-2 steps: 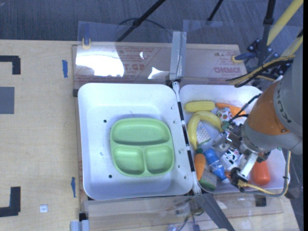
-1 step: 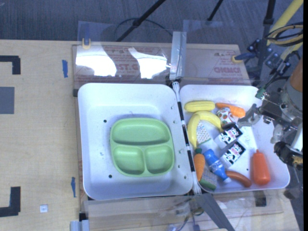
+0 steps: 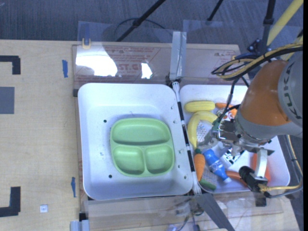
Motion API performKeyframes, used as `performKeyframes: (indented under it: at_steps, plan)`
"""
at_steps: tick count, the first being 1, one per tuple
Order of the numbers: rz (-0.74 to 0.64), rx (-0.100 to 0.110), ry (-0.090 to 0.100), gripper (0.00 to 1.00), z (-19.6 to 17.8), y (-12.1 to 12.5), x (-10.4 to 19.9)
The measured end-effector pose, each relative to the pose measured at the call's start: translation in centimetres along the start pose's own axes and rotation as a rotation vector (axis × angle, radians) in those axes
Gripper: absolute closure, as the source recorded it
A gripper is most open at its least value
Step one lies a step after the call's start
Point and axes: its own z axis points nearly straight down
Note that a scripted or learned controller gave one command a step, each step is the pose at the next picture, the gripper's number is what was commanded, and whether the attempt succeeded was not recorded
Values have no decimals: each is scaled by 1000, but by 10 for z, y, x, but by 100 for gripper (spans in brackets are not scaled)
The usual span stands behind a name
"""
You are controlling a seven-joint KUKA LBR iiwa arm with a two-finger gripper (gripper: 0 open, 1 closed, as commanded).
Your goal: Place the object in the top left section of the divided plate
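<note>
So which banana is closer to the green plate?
The lower banana, the curved one right beside the bin wall next to the green plate. The other banana lies above it, further toward the back of the right bin.

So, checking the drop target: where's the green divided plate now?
The green divided plate lies in the middle of the left white bin, left of the bananas in the neighbouring bin.

Green plate (image 3: 142, 146); white bins (image 3: 91, 129); yellow bananas (image 3: 198, 106); blue bottle (image 3: 215, 164).
</note>
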Motion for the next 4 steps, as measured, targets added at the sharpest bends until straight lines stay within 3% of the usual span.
performKeyframes:
  at_steps: [1, 2, 3, 4]
  plan:
    - [-23, -5, -1, 0, 0, 27, -13]
    - [245, -5, -1, 0, -61, 33, -149]
    - [263, -1, 1, 0, 11, 34, -148]
    - [151, -6, -1, 0, -37, 36, -161]
